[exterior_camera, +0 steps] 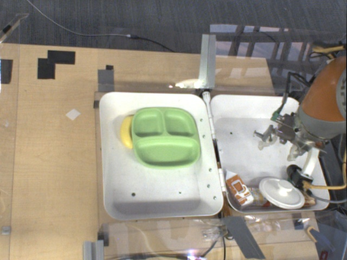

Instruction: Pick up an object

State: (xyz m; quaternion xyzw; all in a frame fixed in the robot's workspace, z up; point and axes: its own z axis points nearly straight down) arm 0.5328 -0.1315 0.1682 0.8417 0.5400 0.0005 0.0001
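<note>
Grey and orange-banded, the arm (324,99) leans in over the right bin (238,118) from that bin's right-hand rim, its wrist angled down and toward the bin's middle. At its tip the gripper (277,142) hangs above the bin's bare floor with its two fingers (264,136) spread apart and nothing between them. Along the right bin's near wall lie a white bowl (281,193) turned upside down and, just beside it toward the left bin (157,199), a small brown packet (238,189). Inside the left bin, well apart from the right bin's things, a green divided plate (164,136) rests partly over a yellow object (126,132).
</note>
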